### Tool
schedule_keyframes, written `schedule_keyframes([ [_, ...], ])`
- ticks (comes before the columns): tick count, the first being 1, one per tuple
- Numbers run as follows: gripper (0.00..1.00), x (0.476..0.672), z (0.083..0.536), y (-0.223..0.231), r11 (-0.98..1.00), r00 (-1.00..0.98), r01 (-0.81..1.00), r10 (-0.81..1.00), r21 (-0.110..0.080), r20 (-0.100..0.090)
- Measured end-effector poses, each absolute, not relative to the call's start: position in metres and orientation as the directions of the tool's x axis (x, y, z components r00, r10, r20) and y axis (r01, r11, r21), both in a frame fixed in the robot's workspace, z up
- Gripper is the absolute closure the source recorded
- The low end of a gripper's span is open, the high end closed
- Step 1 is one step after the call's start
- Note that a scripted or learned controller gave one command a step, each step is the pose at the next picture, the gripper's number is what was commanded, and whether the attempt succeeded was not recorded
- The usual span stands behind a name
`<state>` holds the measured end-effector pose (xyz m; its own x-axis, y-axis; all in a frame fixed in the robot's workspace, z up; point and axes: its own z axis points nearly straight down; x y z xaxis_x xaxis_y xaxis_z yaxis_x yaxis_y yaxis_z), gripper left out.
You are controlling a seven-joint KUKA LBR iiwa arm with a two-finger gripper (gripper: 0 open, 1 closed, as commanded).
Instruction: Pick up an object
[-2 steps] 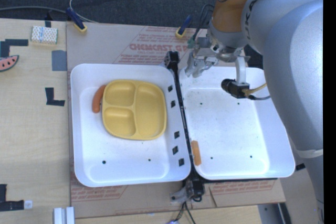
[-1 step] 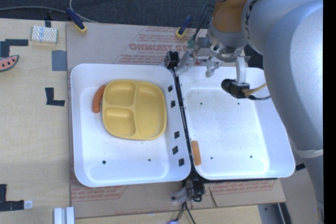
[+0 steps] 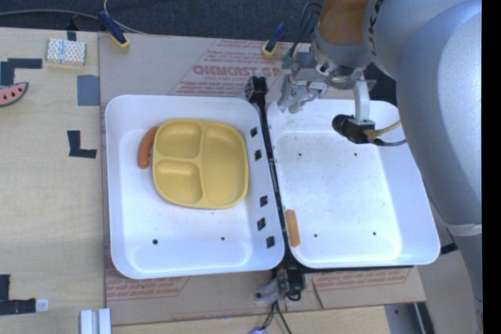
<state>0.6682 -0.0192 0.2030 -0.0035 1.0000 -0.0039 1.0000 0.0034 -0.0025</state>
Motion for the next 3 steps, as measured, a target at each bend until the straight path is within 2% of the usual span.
schedule_keyframes([
  [1,0.00,0.668,0.203,-0.019,0.003,-0.003,1.000,1.000,-0.002,-0.005],
  [2,0.00,0.668,0.184,-0.063,-0.001,0.001,1.000,1.000,-0.002,-0.002],
  [3,0.00,0.668,0.184,-0.024,0.002,-0.002,1.000,1.000,-0.001,0.000],
])
